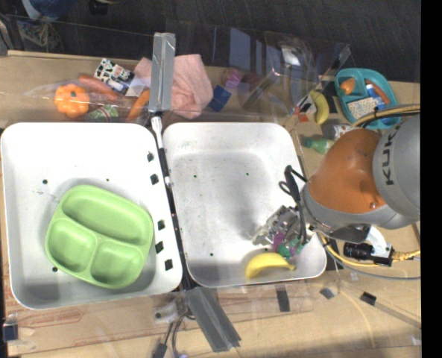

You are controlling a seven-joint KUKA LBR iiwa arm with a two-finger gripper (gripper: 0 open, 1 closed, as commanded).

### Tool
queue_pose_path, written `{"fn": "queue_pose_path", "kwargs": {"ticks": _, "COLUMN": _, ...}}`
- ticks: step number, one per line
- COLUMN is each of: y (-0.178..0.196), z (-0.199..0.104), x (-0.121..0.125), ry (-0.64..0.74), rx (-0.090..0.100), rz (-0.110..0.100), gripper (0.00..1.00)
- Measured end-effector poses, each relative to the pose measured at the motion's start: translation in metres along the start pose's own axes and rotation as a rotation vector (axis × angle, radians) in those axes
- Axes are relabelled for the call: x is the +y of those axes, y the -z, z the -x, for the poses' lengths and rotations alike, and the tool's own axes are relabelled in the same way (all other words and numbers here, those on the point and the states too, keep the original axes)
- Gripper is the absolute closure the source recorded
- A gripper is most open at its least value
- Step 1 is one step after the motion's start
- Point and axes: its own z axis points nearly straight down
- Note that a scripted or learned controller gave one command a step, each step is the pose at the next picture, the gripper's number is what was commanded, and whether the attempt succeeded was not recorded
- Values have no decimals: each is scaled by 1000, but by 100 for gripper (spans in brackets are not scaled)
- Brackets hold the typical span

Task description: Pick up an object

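Arm [362, 177]: enters from the right of the frame, its orange band over the right bin's right wall.
Gripper [283, 233]: low in the lower right of the right bin [228, 162], just above the banana. Whether it is apart or together I cannot tell; the metal parts blur into one another, with something purple and green amongst them.
Banana [268, 265]: yellow, lying on the bin floor near the bottom wall, at lower centre-right of the frame, just below the gripper and seemingly not between its parts.
Plate [100, 234]: green, three compartments, in the left bin [27, 162], well apart from the arm.
Clutter: toys and a pink cloth [185, 80] lie outside the bins along the top of the frame.
Risk, miss: the banana sits beside the tool, not under it, so a closing here would likely catch nothing.
Risk, wall: the banana lies close to the bottom wall and the corner; a descent there could strike the rim or push the fruit against it.
Risk, slip: its curved, smooth skin could roll out of a pinch taken off-centre.
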Motion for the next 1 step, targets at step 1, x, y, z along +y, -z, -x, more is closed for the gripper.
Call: {"fn": "queue_pose_path", "kwargs": {"ticks": 1, "y": 123, "z": 39, "x": 33, "ry": 2, "rx": 1, "rz": -3, "gripper": 100}}
